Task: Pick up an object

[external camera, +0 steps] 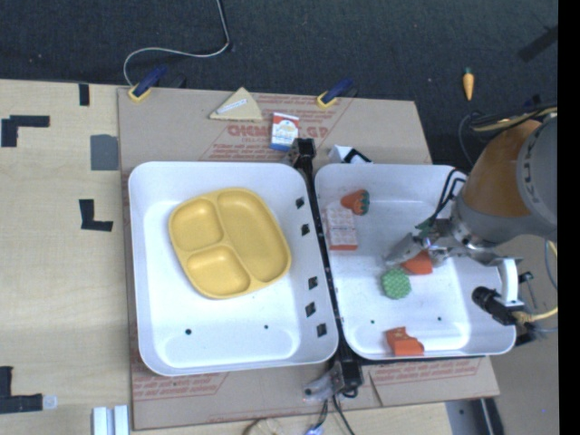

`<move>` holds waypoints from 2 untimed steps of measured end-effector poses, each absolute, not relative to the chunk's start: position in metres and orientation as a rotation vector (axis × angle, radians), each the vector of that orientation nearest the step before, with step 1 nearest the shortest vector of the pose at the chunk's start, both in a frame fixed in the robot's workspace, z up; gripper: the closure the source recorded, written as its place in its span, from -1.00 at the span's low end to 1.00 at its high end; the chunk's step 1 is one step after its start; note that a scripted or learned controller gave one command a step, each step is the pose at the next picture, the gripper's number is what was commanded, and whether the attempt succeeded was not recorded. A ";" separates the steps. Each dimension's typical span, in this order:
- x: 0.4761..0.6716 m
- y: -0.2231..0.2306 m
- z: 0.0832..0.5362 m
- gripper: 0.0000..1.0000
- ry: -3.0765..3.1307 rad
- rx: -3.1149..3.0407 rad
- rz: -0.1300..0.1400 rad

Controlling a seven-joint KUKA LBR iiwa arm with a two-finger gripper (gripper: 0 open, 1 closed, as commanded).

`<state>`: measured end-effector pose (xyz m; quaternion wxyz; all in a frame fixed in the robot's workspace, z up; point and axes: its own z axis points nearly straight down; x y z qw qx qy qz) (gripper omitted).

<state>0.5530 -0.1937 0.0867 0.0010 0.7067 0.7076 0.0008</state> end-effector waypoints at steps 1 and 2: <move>0.522 -0.144 0.087 -1.00 2.219 2.217 0.003; 0.522 -0.145 0.096 1.00 2.216 2.216 0.002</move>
